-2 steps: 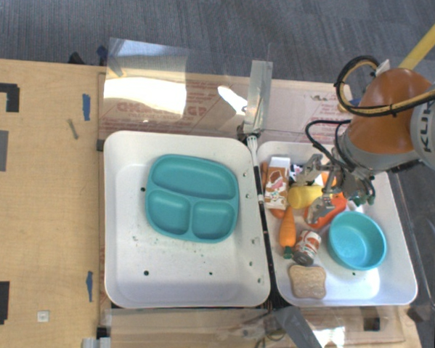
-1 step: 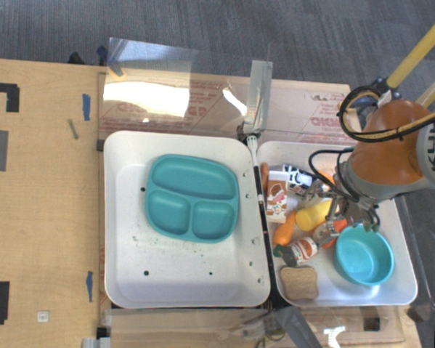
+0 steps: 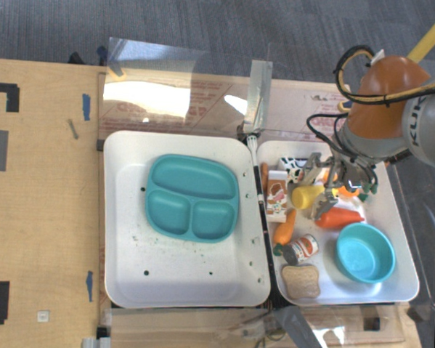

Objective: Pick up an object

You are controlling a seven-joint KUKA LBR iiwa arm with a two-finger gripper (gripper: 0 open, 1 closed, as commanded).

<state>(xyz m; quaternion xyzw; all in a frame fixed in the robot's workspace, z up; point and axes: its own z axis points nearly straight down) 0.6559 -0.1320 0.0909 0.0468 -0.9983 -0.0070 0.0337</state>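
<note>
Objects for picking all sit in the right-hand white bin [image 3: 404, 285], and you have several to choose from. Going from big to small around them: the cardboard-brown bench top [image 3: 33, 225] spreads out to the left, carrying black corner marks and strips of blue tape, with grey carpet [image 3: 211, 20] beyond its far edge and a clear plastic sheet [image 3: 156, 86] standing behind the bins. The left white bin [image 3: 118, 273] holds a teal divided plate [image 3: 192, 197], three compartments, lying flat in its middle. In the right bin you see a blue bowl [image 3: 365, 251] near the front right, upright. Just behind it lies an orange carrot-like piece [image 3: 339, 218]. A tan bread slice [image 3: 301, 281] rests at the front, with a small can [image 3: 301, 248] beside it and a thin orange stick [image 3: 285, 227] leaning toward the divider. A small carton [image 3: 277, 197] lies along the left wall, and a yellow piece [image 3: 306, 196] sits next to it. The arm [image 3: 385, 98] reaches over the bin's back half, and the gripper [image 3: 335, 184] hangs low over the yellow and orange pieces. You cannot tell how wide its claw is spread, nor whether it grips anything.
</note>
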